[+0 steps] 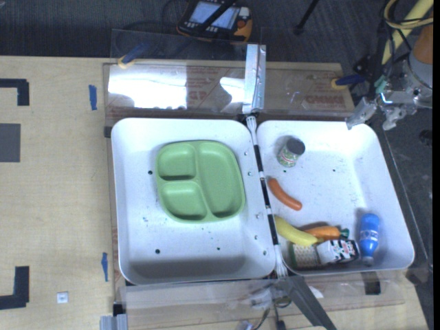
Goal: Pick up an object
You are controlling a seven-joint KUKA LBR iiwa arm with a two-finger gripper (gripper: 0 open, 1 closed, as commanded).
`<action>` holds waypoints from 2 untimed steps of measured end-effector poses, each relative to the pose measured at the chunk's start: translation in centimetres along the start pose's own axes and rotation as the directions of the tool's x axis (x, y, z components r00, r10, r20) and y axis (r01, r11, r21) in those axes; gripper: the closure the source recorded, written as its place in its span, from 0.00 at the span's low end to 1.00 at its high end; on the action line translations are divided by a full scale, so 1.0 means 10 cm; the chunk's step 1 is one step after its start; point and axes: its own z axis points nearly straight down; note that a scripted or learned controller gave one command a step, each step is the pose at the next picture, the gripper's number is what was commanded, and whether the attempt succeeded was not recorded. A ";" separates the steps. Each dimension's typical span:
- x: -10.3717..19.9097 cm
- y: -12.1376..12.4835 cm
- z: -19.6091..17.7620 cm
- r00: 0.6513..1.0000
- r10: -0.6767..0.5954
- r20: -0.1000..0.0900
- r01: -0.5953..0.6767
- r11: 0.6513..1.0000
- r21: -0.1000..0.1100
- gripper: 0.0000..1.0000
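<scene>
My gripper hangs at the upper right, just past the far right corner of the right bin, with its two fingers apart and nothing between them. In the right bin lie a small can near the back left, an orange carrot-like piece by the left wall, a yellow banana, a second orange piece, a black-and-white carton and a blue bottle along the front.
The left bin holds a green divided plate. A clear panel and a metal post stand behind the bins. Cables and a pendant lie beyond the bench.
</scene>
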 end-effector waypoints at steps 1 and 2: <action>0.68 0.02 0.82 0.983 -0.186 0.001 0.186 0.983 -0.001 0.00; 0.83 -0.19 0.96 0.957 -0.290 0.003 0.290 0.957 -0.005 0.00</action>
